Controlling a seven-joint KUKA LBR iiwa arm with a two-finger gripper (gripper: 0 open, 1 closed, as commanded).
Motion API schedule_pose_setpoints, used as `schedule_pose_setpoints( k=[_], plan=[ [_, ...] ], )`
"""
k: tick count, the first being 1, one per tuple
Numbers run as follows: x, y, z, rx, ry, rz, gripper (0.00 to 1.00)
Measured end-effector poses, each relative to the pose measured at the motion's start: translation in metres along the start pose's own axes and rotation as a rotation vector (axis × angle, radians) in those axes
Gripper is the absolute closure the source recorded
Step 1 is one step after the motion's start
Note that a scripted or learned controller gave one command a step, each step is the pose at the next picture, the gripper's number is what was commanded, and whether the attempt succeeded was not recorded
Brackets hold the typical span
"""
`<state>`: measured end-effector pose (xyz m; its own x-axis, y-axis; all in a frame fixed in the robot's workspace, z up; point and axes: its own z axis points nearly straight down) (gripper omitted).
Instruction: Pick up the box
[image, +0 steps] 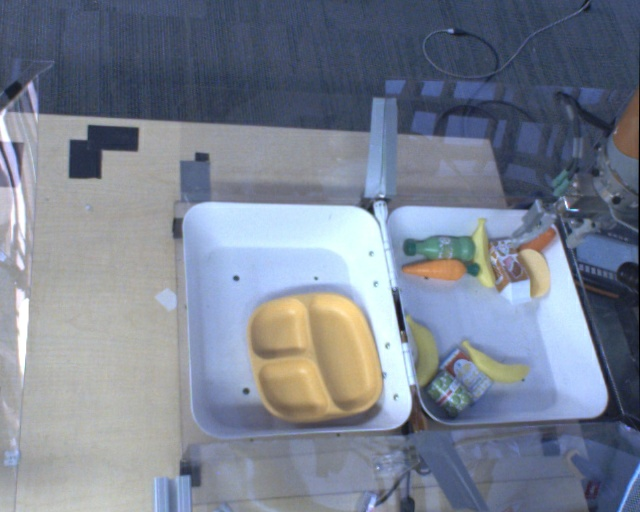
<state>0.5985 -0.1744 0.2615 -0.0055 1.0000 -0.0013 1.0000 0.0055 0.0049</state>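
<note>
The box (508, 268) is a small white carton with red and brown print. It lies in the right bin (560, 385) near its far side, between two bananas (538, 272) (482, 252). My gripper (535, 218) hangs over the bin's far right corner, just up and right of the box and apart from it. An orange carrot-like piece (541, 240) lies right below the gripper. The arm (615, 170) comes in from the right edge.
The right bin also holds a green bottle (440, 246), a carrot (436, 270), a can (455, 385) and two more bananas (495, 365) (424, 348). A yellow compartment tray (315, 355) sits in the left bin (215, 300). Cables lie behind the bench.
</note>
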Motion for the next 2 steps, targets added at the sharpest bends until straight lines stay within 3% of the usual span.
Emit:
schedule_pose_setpoints(
  k=[1,2],
  plan=[
    [-0.031,-0.022,0.144,0.003,0.000,0.163,0.00],
    [-0.017,0.060,0.172,0.001,0.004,0.156,0.00]
  ],
)
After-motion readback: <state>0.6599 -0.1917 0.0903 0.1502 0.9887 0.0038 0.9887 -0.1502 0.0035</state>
